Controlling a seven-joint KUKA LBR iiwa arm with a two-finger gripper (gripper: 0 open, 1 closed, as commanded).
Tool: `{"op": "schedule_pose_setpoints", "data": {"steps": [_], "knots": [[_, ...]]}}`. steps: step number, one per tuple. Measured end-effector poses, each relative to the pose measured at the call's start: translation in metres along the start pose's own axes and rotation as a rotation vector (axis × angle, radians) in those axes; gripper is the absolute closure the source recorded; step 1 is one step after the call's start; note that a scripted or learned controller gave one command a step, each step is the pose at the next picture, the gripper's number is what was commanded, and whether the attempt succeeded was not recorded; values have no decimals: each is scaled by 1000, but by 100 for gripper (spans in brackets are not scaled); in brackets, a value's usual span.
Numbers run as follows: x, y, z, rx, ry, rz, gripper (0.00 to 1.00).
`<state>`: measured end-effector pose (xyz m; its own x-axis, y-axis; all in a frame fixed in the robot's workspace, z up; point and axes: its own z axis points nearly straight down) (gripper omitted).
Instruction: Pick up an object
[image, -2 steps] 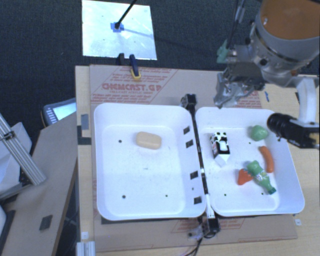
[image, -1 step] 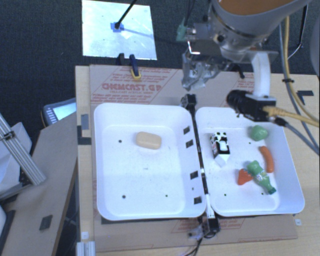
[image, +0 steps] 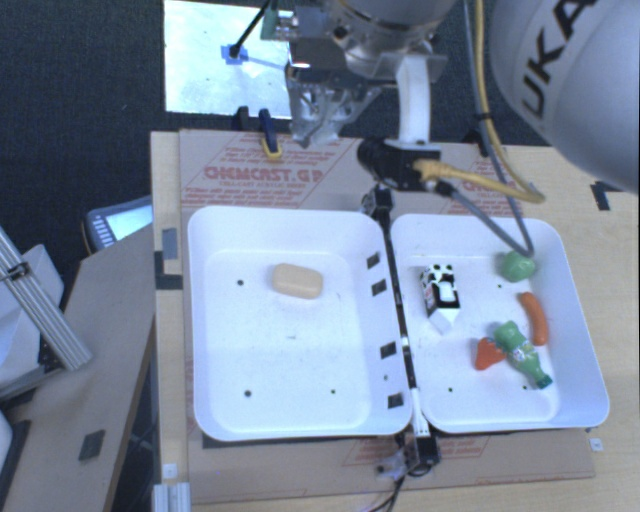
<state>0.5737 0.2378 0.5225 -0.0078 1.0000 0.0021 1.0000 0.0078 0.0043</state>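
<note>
Your pincer (image: 318, 118) hangs high beyond the far rim of the left bin (image: 215, 225), over the cardboard; whether it is open or closed cannot be told. Nothing is between its tips. The tan soap bar (image: 298, 281) lies alone inside that bin's far half: your easiest target. Centre above it, then descend straight.

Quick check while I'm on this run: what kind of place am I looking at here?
Probably a robotics lab grasping bench: two white bins taped side by side on cardboard, toy items like a small green bottle, and a KUKA arm overhead.
</note>
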Motion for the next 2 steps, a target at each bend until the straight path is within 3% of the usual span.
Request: {"op": "schedule_pose_setpoints", "data": {"steps": [1,2], "knots": [[-57,-73,-13,3,-1,9,100],[-1,-21,-12,0,0,1,100]]}}
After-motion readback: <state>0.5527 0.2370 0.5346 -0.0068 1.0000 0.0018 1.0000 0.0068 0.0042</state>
